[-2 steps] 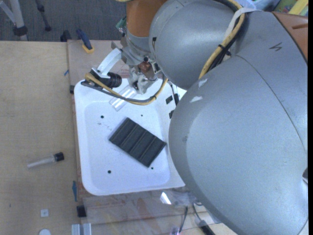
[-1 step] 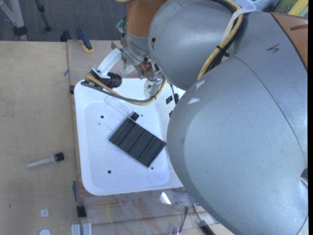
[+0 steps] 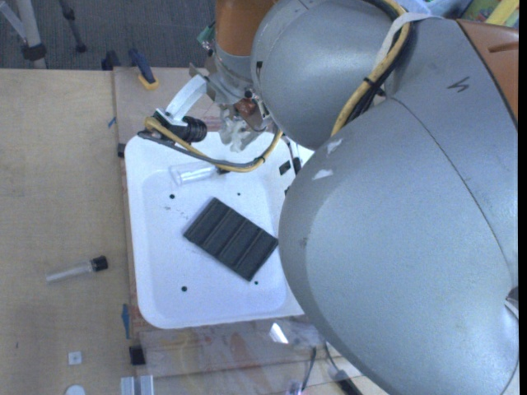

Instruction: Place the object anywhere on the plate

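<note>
A dark ribbed rectangular plate (image 3: 230,239) lies flat at a slant in the middle of the near white bin (image 3: 156,295). A small clear tube-like object (image 3: 190,173) lies on the bin floor just beyond the plate, apart from it. My gripper (image 3: 237,132) hangs over the bin's far edge, to the right of and above the clear object, with a black and yellow cable (image 3: 185,132) looping beside it. Nothing visibly sits in the gripper. The arm's big grey body (image 3: 395,188) hides the bin's right side and the second bin.
A grey tube with a black cap (image 3: 76,270) lies on the wooden bench left of the bin. A blue and yellow clamp (image 3: 144,71) sits at the bench's far edge. Small bits of hardware (image 3: 132,369) lie near the front left corner.
</note>
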{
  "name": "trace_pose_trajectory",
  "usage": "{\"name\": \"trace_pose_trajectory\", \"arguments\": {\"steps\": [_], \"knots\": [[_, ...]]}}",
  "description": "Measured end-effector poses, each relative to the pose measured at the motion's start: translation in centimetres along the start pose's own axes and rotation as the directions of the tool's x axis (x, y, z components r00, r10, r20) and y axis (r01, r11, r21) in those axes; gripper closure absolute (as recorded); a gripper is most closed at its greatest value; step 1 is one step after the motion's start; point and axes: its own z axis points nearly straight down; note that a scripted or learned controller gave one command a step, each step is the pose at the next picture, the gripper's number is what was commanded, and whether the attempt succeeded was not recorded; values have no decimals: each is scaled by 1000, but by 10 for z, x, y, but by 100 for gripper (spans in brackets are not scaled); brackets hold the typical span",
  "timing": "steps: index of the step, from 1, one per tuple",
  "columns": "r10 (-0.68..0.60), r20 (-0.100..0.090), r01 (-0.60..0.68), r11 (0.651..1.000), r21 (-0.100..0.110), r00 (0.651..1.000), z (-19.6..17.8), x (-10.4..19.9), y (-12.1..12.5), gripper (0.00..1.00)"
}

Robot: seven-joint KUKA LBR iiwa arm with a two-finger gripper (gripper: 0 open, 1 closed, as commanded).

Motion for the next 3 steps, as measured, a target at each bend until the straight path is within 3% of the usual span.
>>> {"name": "trace_pose_trajectory", "arguments": {"steps": [1,2,3], "knots": [[-242,6,242,970,2,970,-86,3,-3,100],[-401,7,401,916,5,916,58,5,-1,100],[-601,4,601,799,2,799,-30,12,3,100]]}}
